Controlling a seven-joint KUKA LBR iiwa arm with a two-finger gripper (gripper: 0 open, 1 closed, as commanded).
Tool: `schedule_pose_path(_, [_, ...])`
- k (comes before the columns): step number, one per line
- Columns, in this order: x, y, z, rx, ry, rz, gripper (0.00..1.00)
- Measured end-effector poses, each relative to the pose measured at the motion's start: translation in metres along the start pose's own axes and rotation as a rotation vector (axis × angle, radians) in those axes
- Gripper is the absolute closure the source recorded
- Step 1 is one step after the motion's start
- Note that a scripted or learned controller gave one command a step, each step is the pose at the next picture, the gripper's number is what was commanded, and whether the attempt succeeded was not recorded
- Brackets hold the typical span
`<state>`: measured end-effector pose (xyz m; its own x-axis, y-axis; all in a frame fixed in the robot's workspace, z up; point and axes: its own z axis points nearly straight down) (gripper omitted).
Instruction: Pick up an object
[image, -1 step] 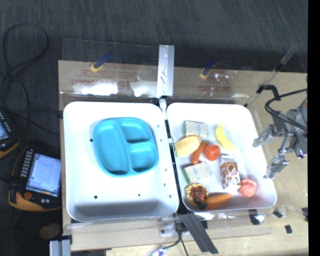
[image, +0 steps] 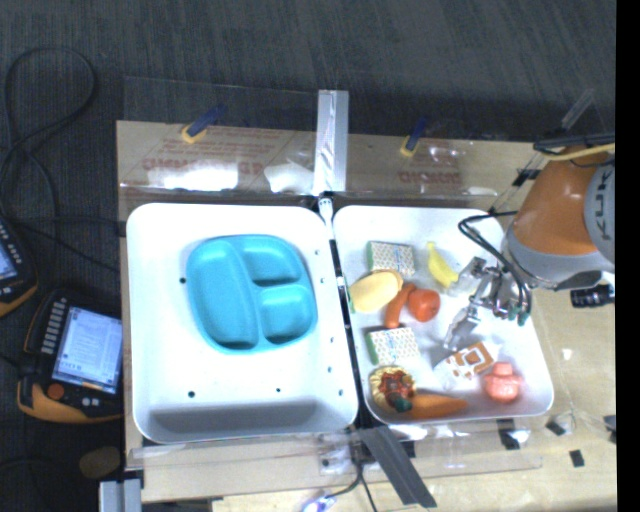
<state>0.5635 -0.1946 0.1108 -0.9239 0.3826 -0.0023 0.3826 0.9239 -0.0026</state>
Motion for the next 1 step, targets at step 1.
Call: schedule_pose_path(1, [-0.0542, 0.033, 0.0227, 0.002, 0.004, 0.489, 0.0])
